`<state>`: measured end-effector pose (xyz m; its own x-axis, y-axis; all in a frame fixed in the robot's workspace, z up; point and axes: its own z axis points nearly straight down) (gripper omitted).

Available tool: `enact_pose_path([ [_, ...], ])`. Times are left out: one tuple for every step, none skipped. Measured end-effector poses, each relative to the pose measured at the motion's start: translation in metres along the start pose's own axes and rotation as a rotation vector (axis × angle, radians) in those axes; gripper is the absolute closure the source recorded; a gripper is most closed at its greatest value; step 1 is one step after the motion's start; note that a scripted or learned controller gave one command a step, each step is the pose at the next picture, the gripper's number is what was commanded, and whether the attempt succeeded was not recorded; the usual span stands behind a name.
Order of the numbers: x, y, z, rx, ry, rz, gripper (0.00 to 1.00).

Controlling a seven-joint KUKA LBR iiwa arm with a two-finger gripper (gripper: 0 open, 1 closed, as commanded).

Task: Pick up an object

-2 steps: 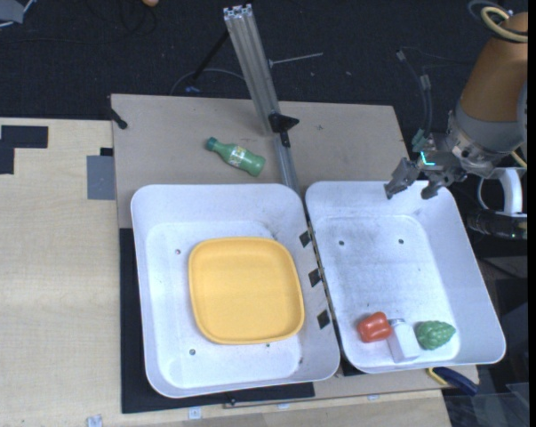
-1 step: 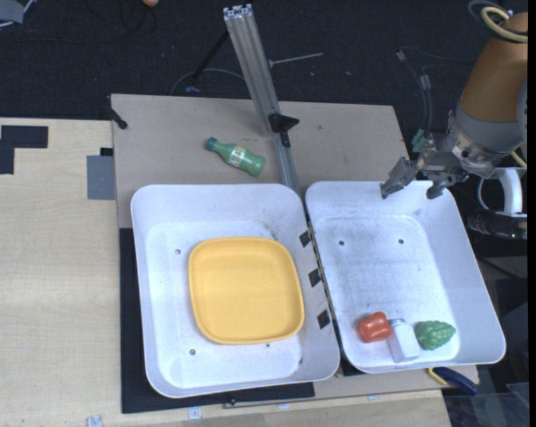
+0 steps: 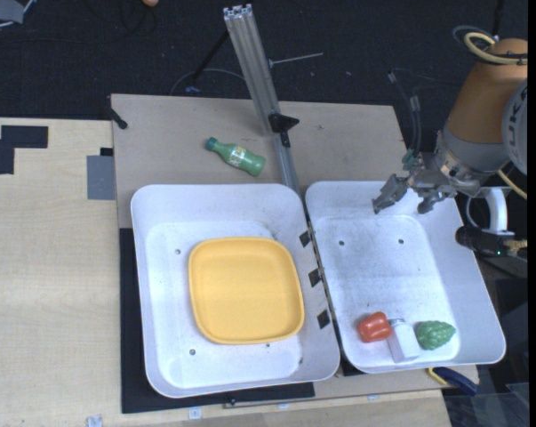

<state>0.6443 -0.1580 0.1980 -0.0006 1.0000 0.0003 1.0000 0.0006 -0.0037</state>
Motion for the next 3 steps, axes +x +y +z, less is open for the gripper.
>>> enact_pose_path([
  [0.002, 0.002, 0.063, 0.002, 0.001, 0.000, 0.00],
  [0.003, 0.002, 0.109, 0.000, 0.000, -0.001, 0.00],
  [0.002, 0.003, 0.096, -0.004, -0.001, 0.000, 1.00],
])
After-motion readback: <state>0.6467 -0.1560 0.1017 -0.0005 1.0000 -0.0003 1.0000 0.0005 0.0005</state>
